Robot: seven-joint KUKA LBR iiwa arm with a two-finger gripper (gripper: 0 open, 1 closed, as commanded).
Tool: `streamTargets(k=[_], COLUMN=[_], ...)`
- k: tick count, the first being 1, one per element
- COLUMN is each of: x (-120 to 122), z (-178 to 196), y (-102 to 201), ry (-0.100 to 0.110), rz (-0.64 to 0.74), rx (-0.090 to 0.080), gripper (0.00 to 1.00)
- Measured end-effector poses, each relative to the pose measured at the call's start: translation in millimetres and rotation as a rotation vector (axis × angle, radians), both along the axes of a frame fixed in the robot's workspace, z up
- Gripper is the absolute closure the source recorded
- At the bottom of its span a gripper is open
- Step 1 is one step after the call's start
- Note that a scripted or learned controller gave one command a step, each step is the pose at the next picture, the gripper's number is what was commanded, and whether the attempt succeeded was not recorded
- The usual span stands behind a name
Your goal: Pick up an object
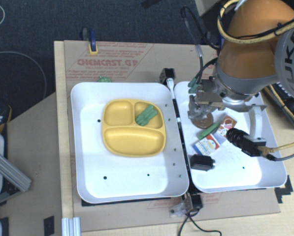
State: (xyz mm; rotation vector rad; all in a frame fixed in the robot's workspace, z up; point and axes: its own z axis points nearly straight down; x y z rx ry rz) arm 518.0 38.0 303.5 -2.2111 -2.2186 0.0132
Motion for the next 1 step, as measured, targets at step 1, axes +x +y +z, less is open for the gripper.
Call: streamTargets(k=[1], x=[-39.2], z=[105.4], y=[31.0], ry=[-0.024], rz=[0.003], rx=[0.003], gripper=[1.00])
